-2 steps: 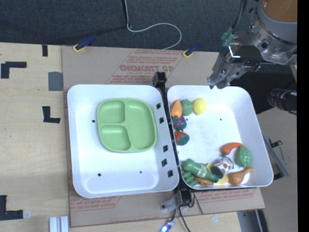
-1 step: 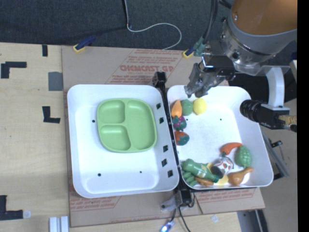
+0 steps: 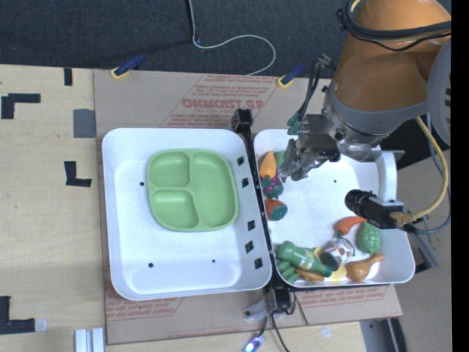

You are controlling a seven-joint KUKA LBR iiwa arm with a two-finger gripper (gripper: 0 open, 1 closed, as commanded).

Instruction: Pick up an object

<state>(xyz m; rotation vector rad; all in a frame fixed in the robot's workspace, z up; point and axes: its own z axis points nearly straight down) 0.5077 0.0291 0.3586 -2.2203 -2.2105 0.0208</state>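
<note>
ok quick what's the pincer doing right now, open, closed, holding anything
Pincer: low over the right bin, beside the toys along its left wall; open or closed cannot be told.

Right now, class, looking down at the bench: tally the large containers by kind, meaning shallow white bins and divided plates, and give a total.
Shallow white plastic bins: 2, left and right
Light green divided plastic plate: 1
Total: 3

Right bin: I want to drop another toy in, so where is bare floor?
The right bin has bare floor in its middle, between the gripper and the toy pile along its front edge. Its left wall is crowded too. The left bin has room around the green plate.
</note>
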